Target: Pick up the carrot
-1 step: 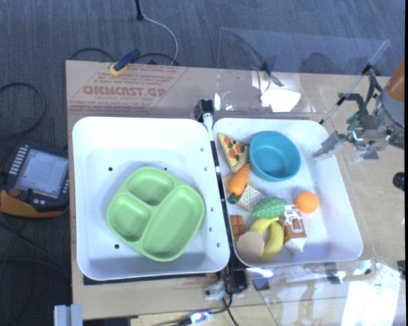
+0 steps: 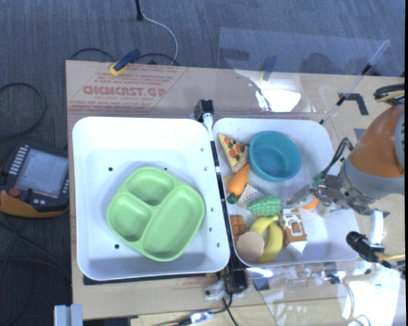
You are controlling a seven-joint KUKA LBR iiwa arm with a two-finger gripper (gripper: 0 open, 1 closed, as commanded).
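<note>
While the carrot [image 2: 237, 180] lies beside the blue bowl [image 2: 275, 156], the tool's [image 2: 311, 197] grip seems unreadable.

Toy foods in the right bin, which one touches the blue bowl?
The carrot: its orange body leans against the blue bowl's left side, below the pizza slice.

Bench [image 2: 122, 87] bearing two white bins [image 2: 95, 148]
</note>
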